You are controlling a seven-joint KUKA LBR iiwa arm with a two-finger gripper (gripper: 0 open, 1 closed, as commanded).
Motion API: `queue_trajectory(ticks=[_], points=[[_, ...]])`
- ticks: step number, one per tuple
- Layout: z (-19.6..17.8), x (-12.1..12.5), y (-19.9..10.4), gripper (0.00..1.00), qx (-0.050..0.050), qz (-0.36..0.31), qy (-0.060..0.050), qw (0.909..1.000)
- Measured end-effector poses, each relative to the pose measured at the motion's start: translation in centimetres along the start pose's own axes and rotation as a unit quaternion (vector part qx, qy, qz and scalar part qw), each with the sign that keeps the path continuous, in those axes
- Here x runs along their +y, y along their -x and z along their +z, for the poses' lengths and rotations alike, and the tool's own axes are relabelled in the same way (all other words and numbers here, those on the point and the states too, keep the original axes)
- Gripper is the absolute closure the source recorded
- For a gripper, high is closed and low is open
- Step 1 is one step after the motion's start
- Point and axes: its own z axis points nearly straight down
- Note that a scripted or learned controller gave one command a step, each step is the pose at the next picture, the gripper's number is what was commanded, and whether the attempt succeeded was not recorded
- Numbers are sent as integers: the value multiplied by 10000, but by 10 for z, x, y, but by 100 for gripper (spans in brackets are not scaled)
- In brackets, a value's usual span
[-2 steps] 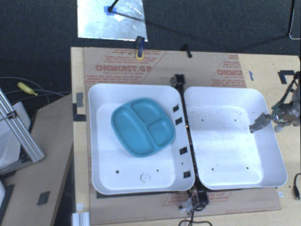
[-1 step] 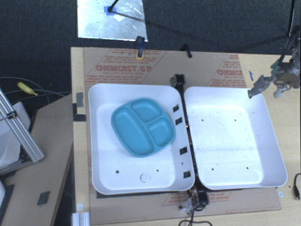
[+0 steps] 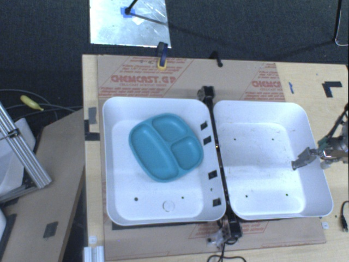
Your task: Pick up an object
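A blue plate with three compartments (image 3: 165, 146) lies flat in the left white bin (image 3: 122, 201), a little left of its middle. My gripper (image 3: 301, 161) reaches in from the right edge and hangs over the right rim of the right white bin (image 3: 262, 209). It is far from the plate, with the whole right bin between them. Nothing shows between its fingers.
A black clamp strip (image 3: 212, 146) runs between the two bins. The bins rest on a cardboard sheet (image 3: 229, 75) on the bench. A shiny metal sheet (image 3: 131, 15) lies beyond the bench at the top left, and an aluminium frame (image 3: 19, 152) stands at the left.
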Motion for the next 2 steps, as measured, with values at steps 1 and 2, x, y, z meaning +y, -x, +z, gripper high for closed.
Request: queue_trajectory(ticks=[1, 2], points=[[-16, 7, -2, 100, -27, -57, 83, 9999], [-11, 24, -68, 100, -8, -89, 73, 9999]])
